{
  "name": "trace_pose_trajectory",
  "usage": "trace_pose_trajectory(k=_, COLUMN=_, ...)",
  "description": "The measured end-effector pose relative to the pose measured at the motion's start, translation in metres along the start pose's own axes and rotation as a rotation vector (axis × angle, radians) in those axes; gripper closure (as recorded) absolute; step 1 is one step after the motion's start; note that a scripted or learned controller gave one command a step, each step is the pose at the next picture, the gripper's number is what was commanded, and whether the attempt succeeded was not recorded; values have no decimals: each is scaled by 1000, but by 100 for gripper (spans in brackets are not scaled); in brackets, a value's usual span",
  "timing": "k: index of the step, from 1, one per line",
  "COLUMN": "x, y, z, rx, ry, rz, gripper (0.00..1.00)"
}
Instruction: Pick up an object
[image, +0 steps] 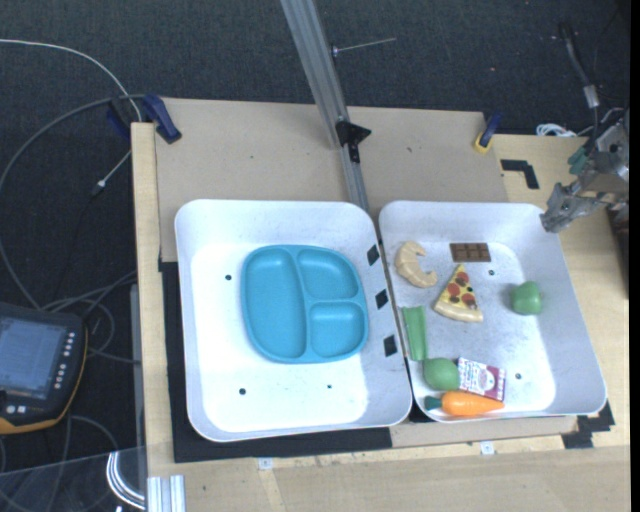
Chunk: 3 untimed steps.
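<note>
Hand (565, 212): above right bin's (560, 395) far-right rim, finger state unclear. Objects: pizza slice (460, 296), green ball (526, 297), carrot (470, 404). Risk: descent possibly strikes rim; crowded near corner hinders grip

Single fixed camera above the pale wooden bench (250, 150), angled down from moderate height, framing both shallow white plastic bins (200, 240) side by side.

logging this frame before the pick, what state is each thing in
grey two-finger gripper: over the right bin's far right rim, carrying nothing
blue divided plastic plate: flat in left white bin, compartments bare
pizza slice toy: flat in right white bin
orange carrot toy: lying against near rim
</note>
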<state>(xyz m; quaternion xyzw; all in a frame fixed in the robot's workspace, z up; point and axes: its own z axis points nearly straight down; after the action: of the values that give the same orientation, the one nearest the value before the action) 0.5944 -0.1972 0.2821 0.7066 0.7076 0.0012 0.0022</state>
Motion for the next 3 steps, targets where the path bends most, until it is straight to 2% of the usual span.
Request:
trace_pose_trajectory(k=1, x=52, y=-3, z=-4, rx=6, ry=4, rz=-4, gripper=100)
trace_pose_trajectory(k=2, x=114, y=-13, z=8, rx=8, ry=5, rz=-5, gripper=100)
trace_pose_trajectory(k=3, x=157, y=-21, z=13, rx=8, ry=4, rz=-3, gripper=100)
